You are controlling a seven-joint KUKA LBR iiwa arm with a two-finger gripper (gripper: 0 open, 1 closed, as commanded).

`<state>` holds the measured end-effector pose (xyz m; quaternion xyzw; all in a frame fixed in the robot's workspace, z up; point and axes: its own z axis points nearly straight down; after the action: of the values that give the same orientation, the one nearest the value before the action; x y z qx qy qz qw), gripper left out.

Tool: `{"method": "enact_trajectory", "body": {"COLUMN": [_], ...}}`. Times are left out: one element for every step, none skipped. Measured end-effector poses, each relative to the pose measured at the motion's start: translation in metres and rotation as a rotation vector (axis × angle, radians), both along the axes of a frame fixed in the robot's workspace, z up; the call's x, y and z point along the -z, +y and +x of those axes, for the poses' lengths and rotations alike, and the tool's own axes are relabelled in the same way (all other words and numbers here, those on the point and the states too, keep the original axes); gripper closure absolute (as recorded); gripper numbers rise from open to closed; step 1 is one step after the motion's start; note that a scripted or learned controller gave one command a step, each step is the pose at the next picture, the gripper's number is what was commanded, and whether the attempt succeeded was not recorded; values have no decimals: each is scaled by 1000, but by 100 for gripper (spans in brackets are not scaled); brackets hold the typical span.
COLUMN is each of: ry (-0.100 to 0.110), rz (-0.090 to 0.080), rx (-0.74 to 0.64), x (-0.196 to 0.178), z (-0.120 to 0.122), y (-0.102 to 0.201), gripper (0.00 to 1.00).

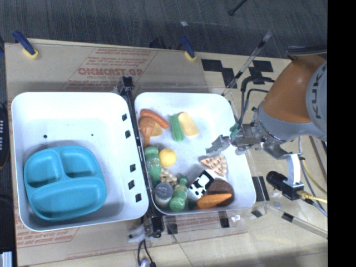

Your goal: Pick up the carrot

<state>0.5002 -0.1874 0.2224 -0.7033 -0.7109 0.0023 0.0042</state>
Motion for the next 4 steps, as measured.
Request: {"method": "enact_trajectory", "body": {"ry": [0, -16, -5, -12], "rz": [3, 2, 2, -22], "rx": [-416, -599, -406, -266], "x": [67, 107, 94, 126], "z": [-25, -18, 27, 72], "y": [-12, -6, 74, 79], "gripper": [0, 0, 0, 0]}}
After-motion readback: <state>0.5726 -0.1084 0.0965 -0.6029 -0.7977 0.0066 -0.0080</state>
